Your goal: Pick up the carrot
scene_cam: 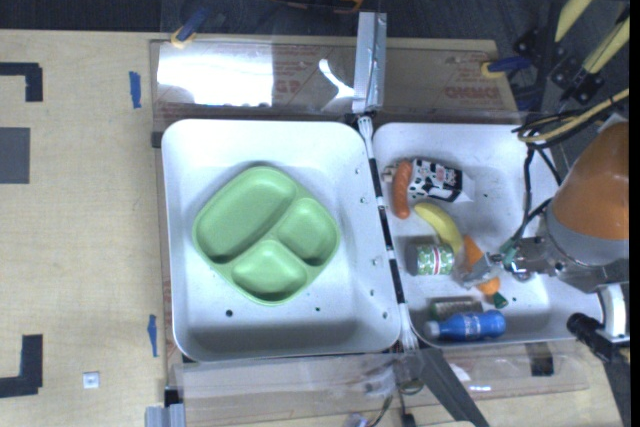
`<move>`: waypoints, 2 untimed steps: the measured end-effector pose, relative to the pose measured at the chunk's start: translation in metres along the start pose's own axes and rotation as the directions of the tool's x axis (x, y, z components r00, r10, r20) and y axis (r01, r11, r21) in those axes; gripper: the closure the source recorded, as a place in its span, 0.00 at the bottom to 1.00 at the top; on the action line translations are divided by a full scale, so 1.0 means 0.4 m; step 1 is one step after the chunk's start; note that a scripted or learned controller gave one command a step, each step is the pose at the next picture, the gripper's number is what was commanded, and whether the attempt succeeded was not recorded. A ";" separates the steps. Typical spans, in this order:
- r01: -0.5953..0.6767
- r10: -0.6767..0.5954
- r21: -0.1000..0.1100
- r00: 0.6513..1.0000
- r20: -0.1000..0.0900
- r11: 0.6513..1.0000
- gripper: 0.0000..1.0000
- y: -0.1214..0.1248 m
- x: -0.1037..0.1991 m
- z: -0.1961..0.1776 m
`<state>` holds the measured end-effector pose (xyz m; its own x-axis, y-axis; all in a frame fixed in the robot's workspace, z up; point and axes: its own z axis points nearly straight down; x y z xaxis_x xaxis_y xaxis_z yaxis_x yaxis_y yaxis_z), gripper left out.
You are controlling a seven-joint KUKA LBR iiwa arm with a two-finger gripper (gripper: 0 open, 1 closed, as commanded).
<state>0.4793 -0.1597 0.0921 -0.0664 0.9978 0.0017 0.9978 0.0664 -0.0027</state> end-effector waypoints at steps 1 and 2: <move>-0.108 0.108 -0.007 0.994 -0.002 0.994 0.00 0.005 -0.031 0.016; -0.110 0.110 -0.009 0.994 0.001 0.994 1.00 0.007 -0.036 -0.004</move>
<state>0.4833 -0.1738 0.0937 0.0438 0.9990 0.0002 0.9990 -0.0438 0.0059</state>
